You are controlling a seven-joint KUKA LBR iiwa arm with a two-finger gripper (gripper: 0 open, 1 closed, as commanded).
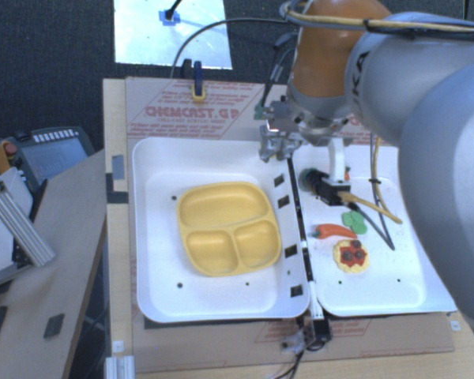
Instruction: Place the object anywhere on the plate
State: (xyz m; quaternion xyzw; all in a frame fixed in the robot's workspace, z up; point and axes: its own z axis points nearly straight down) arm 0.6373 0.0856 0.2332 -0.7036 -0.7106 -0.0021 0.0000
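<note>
A yellow plate (223,227) with three compartments lies in the left white bin (154,212). The right bin (403,283) holds a small round toy pizza (351,257), a red chili pepper (334,231), a green piece (354,223) and a dark object (324,186). My gripper (279,146) hangs under the orange wrist band, above the back of the divider between the two bins. It is beyond the plate's far right corner and left of the dark object. I see nothing held in it.
A thin long-handled utensil (377,214) lies slanted in the right bin beside the green piece. A cardboard sheet (193,110) lies under both bins. A pendant (51,156) and a metal rail (16,219) sit at the left.
</note>
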